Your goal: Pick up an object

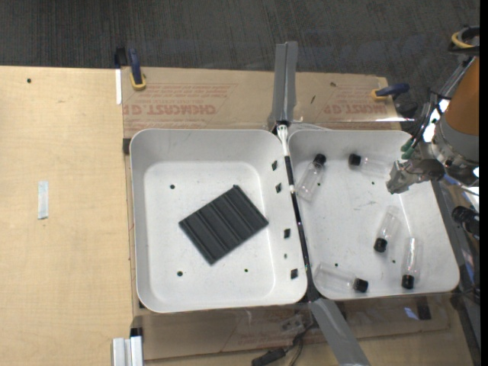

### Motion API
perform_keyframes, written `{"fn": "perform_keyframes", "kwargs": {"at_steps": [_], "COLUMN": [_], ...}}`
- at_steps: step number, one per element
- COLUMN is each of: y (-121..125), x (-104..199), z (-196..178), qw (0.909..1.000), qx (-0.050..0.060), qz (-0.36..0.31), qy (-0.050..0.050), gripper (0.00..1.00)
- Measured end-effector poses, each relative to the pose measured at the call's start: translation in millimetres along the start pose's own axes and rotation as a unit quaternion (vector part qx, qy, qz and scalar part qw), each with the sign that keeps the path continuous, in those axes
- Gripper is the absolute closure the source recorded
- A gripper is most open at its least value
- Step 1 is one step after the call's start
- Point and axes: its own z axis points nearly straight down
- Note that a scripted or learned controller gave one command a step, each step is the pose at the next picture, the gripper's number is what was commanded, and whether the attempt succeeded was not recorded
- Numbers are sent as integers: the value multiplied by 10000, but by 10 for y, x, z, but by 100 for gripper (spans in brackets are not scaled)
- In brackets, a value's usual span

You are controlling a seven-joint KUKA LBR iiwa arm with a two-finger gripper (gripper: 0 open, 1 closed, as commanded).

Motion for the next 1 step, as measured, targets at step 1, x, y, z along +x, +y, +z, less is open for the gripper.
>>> {"fn": "perform_keyframes", "kwargs": {"at_steps": [1], "y": [748], "x": [14], "z": [1096], "qw": [9998], "qx": [-7], "qz": [183], "qy": [-4], "gripper": [0]}}
